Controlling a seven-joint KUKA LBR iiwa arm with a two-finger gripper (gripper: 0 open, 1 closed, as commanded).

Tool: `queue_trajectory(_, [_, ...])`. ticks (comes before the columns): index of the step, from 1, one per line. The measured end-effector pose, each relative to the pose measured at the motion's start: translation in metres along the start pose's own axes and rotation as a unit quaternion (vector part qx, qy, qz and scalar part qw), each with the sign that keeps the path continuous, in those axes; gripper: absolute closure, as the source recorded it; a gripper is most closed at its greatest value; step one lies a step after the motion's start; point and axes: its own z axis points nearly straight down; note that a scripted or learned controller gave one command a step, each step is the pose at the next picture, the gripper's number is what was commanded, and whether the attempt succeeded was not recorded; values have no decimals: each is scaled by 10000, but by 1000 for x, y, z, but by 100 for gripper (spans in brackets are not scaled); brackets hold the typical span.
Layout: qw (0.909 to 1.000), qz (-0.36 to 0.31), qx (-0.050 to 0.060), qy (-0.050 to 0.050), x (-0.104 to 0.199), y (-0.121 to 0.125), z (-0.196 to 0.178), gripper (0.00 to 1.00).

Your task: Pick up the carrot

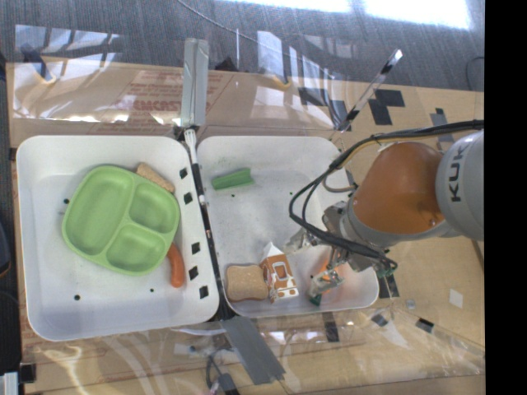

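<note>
- The claw (328,271) hung low over the front right corner of the right bin (272,151), under the grey wrist and its orange band. Cables and the wrist hid its tips, so I could not tell whether it stood wide or narrow, or whether it had anything in it.
- The carrot (316,295), as I judged it, was the small orange thing with a green end directly under the claw, close to the bin's front edge. Part of it was covered, so I could not tell which way it lay.
- It looked like a light toy, stiff rather than soft, with a smooth and probably slippery skin. It did not look likely to break.
- The best hold would be across the thick orange body, near the middle. The taper and the green end would probably slide out of a pinch.
- The bin wall stood just beside it, leaving little room on that side.
- A small carton (280,276) stood near it along the front edge, and a slice of bread (244,282) lay beyond that.
- A green stick (231,178) lay toward the right bin's back left corner, well apart.
- In the left bin (41,220), an orange-red sausage (175,267) lay by the right wall beside a green plate (122,218). Its colour could be mistaken for the carrot.
</note>
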Motion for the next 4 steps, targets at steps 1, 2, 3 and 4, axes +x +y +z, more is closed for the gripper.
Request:
queue_trajectory(1, [10000,-25,5,-6,-2,1,-10,100])
queue_trajectory(2, [10000,88,31,1,-40,-19,-161,100])
queue_trajectory(3, [9896,-1438,-53,57,9,2,-4,100])
queue_trajectory(4, [9942,-1075,29,-4,-54,15,-154,100])
